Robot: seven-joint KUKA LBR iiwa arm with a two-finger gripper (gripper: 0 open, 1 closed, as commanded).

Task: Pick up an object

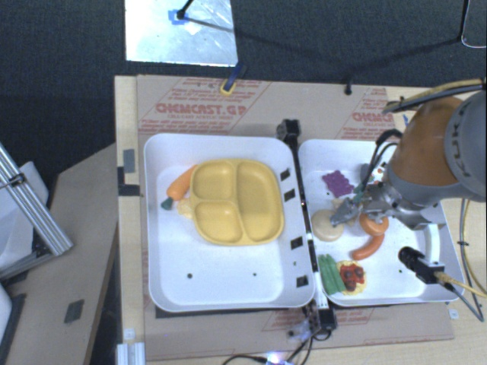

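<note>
Two shallow white bins sit side by side on the counter (125,112), and the claw (344,211) hangs over the right bin (346,154), at the end of the grey arm (434,158) that reaches in from the view's right. From this slanted look down, it cannot be told whether the claw is open or closed, and nothing can be seen held in it.

Closest to the claw is a pale beige round piece (327,226), just below and slightly to the view's left of its tip. The tip overlaps the piece's upper right edge in the picture; whether the two touch cannot be told. A small purple piece (336,181) lies just above the claw, toward the far side of the bin and apart from the beige round.

To the view's right of the claw, partly under the wrist, an orange piece (374,223) shows. Below that, nearer the front of the bin, lies a curved orange sausage (367,247), near the claw but clear of it. Further toward the front rim, well below the claw, a green pod-like piece (329,272) lies beside a small yellow and red piece (352,274); these two are just beside each other.

Well to the view's left of the claw, across the divider between the bins, the left bin (175,272) holds a yellow divided plate (232,202). A carrot (180,182) rests against that plate's far left edge, the thing farthest from the claw.
</note>
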